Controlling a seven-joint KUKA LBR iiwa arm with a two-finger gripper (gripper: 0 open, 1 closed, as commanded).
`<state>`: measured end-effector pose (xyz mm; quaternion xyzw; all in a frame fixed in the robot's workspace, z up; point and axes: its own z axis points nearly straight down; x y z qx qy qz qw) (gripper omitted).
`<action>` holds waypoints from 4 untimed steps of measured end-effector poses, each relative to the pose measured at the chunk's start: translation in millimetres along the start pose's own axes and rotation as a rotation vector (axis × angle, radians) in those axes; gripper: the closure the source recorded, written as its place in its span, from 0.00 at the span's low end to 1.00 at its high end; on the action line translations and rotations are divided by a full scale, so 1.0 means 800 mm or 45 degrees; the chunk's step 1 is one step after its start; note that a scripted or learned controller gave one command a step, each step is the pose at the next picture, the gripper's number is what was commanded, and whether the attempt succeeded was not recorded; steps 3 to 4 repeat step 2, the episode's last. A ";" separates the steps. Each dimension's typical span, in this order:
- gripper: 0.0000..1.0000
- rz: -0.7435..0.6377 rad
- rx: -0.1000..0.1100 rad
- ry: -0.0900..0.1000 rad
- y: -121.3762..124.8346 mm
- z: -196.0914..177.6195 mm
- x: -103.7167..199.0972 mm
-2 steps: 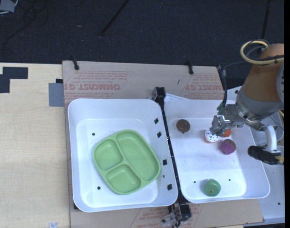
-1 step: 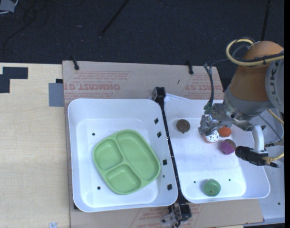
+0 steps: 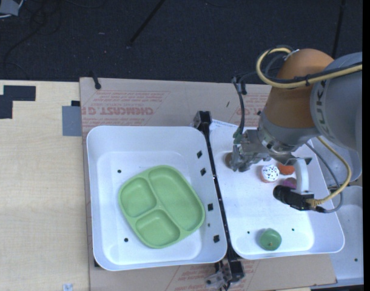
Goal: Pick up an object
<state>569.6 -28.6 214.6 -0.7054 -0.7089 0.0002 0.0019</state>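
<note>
Green cup [image 3: 270, 239] and white ball [image 3: 270, 173] in right bin [image 3: 330, 238]; green plate [image 3: 161, 206] in left bin [image 3: 106, 150].

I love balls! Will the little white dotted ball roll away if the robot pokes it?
Probably yes: the little white dotted ball looks round, so a nudge would likely send it rolling. It seems small and light. The bin's white wall should stop it.

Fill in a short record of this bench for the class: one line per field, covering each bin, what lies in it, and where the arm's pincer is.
left bin: holds a green divided plate, three compartments, lying flat
right bin: holds a green round object near the front, a white dotted ball, and something orange beside the ball
arm: reaches in over the right bin
pincer: low over the right bin's back left area, left of the ball
held object: none seen
</note>
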 end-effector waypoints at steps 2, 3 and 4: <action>1.00 0.000 0.004 -0.001 -0.022 0.002 0.133; 1.00 0.000 0.004 -0.001 -0.022 0.002 0.133; 1.00 0.000 0.004 -0.001 -0.022 0.002 0.133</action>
